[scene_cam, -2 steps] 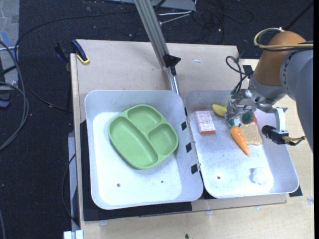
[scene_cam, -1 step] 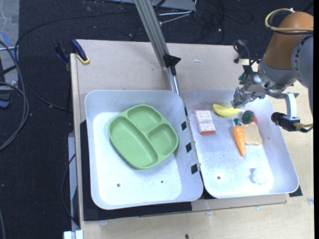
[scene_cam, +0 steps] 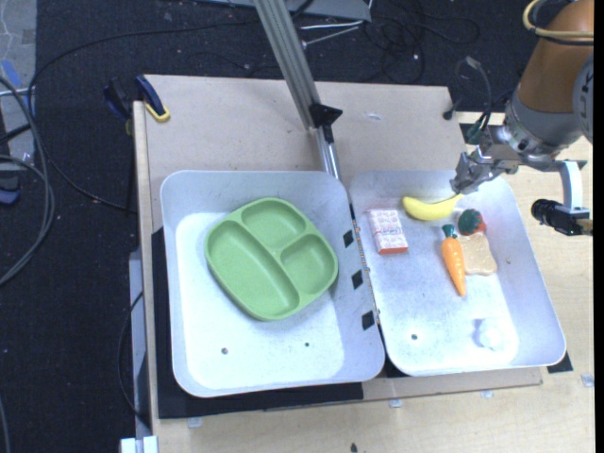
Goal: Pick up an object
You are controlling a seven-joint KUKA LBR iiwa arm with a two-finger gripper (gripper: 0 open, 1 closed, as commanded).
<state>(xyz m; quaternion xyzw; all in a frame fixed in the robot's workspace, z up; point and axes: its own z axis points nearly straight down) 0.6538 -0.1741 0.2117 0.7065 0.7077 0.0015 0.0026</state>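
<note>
The banana (scene_cam: 431, 208) lies just below and to the left of the jaws (scene_cam: 469, 179), near the far rim of the right bin (scene_cam: 528, 347), its right tip almost under the fingertips. Whether the jaws stand spread or pressed together I cannot tell from here; they are dark and small against the bin wall, and nothing sits visibly between them.

My worry is the aim. The jaws hang over the very end of the banana, not its middle, so a closing pinch could catch only the tapered tip and let the curved fruit swing or slip out on the lift. They are also close to the bin's far wall, and a straight drop might clip that rim instead of reaching the floor.

Crowding is the other risk. Just below the jaws sit a small red and green piece (scene_cam: 468, 222), a tan slice (scene_cam: 479, 253) and a carrot (scene_cam: 454, 264), all packed near the banana's tip. A descent slightly off could nudge these or grab two things badly. The pink box (scene_cam: 387, 230), further left of the jaws, and the green divided plate (scene_cam: 272, 258) in the left bin (scene_cam: 189, 347) are well out of trouble.
</note>
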